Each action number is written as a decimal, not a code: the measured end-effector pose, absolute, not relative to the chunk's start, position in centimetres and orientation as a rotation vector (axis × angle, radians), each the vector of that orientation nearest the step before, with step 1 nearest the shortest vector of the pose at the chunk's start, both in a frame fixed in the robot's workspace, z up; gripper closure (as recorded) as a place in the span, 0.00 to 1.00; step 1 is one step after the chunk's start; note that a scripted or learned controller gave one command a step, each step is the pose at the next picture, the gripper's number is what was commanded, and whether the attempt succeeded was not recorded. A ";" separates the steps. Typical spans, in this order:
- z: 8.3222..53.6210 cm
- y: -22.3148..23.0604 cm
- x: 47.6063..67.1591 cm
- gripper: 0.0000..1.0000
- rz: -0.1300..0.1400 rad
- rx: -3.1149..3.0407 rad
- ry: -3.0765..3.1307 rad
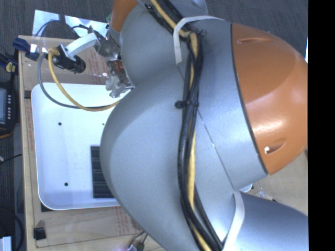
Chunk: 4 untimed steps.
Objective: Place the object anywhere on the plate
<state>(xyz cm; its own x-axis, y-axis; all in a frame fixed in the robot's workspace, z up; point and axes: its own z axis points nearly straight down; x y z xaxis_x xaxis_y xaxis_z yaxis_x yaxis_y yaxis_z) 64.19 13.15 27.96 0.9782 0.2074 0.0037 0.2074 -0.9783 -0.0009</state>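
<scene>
One grey arm (199, 140) crowds the middle and right of the frame, its gripper (116, 80) at upper left over the white bin (57, 156); I cannot tell its state, nor where the object lies.

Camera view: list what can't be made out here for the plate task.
- Plate and object: not to be made out; the grey arm covers most of the bench.
- Second bin: hidden behind the arm.
- White bin: its right part is covered by the arm.
- Pincer: small, cluttered by cables; open or shut cannot be told.
</scene>
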 end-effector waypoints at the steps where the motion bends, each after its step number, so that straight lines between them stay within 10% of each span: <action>1: 37.8 7.6 58.6 1.00 -0.001 -3.118 -0.390; 2: 25.1 4.1 52.9 1.00 0.013 -3.102 -0.481; 3: 20.1 10.9 53.0 1.00 0.014 -3.102 -0.472; 4: 19.5 -5.3 49.1 1.00 0.012 -3.113 -0.378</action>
<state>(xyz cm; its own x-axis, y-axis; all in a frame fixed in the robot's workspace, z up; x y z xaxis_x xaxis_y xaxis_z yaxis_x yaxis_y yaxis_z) 49.06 -5.26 19.48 0.9710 0.2391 -0.0069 0.2391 -0.9710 -0.0067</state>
